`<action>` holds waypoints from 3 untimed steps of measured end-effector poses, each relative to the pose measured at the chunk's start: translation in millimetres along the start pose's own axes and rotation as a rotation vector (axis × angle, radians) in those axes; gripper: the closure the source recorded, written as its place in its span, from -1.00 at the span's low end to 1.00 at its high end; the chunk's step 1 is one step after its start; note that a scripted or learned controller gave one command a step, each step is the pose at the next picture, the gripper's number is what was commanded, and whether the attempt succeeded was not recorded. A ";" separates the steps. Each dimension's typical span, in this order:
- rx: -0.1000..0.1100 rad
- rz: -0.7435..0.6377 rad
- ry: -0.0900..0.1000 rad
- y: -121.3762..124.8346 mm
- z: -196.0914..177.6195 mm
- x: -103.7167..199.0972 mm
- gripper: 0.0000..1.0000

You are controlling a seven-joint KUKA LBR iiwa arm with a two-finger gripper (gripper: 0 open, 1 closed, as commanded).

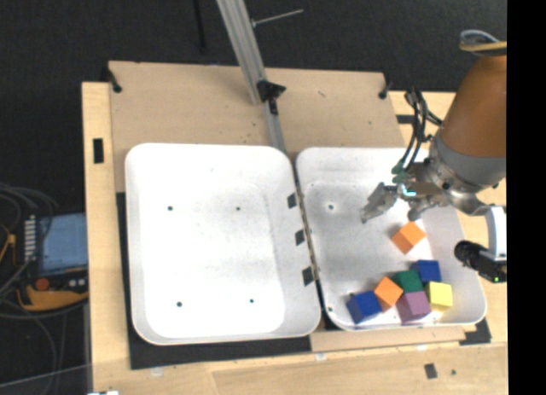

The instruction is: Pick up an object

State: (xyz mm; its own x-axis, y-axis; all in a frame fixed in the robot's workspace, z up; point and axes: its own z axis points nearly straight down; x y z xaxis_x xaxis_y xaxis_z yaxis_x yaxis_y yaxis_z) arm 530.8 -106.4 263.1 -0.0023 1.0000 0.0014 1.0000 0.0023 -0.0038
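The gripper (394,201) hangs above the right bin (341,171), its fingers (375,204) spread apart and gripping nothing; one points toward the bin's middle, the other sits just above the orange cube (410,236). That cube lies alone, tilted with a corner up, a little apart from the pile (401,291) of cubes crowded in the bin's near corner: blue, orange, green, purple, yellow and a second blue, touching one another.

The lone orange cube looks the easiest to take. It seems a small, light, rigid block, likely foam or painted wood, so it should bear a firm squeeze without harm. Its faces are flat and probably smooth, and a pinch on a corner or edge could make it twist out. The fingers should close on two opposite flat faces, turned to match its tilt. The left bin (213,240) lies beyond the cube, well apart.
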 end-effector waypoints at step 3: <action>0.001 0.004 -0.002 -9.8 87.9 -10.2 -1.00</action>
State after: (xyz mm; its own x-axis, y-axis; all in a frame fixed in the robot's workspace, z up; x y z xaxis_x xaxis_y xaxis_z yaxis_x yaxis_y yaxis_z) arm 520.7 -116.5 175.2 0.0019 1.0000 -0.0009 1.0000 -0.0019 -0.0046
